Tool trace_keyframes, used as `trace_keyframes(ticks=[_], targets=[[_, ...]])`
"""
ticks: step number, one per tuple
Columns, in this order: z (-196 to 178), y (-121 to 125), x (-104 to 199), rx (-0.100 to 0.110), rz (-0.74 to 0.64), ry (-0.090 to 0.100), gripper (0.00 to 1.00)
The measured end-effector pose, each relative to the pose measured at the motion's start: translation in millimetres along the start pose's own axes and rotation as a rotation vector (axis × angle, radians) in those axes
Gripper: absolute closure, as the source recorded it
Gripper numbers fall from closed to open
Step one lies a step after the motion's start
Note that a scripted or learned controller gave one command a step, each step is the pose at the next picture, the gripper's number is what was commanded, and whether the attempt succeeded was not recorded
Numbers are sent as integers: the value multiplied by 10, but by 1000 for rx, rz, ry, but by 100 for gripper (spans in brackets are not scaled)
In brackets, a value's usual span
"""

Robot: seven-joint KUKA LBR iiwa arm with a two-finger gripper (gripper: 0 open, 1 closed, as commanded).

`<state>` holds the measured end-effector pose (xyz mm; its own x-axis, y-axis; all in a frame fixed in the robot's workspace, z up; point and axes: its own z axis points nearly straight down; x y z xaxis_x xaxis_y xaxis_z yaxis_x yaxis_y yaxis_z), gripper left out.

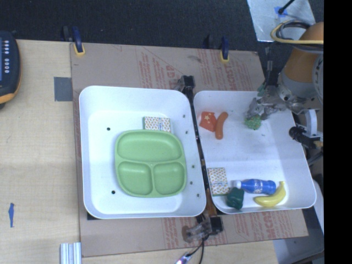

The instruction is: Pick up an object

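- Green broccoli-like piece (pixel 253 123), small and knobbly, lies in the right bin (pixel 294 172) near its far edge, directly under the gripper (pixel 262 108).
- Whether the jaws are wide or narrow, I cannot tell.
- Judged step: closing in for a grasp; next comes a firm pinch, then lifting.
- Nearby: smooth orange sausage (pixel 221 125), red star-marked piece (pixel 207 121); further off, glossy curved banana (pixel 270 197).

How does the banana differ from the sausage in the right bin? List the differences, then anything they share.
The banana is yellow; the sausage is orange-red. The banana is clearly curved, the sausage nearly straight. The banana lies at the bin's near right corner beside the blue bottle; the sausage lies near the far left, next to a red piece. Both are elongated toy foods lying flat in the right bin.
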<state>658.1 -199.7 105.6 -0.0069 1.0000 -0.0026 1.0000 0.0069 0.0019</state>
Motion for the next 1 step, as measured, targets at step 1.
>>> trace_keyframes(ticks=[1], targets=[[-876,-2,1252,4,1,3,100]])
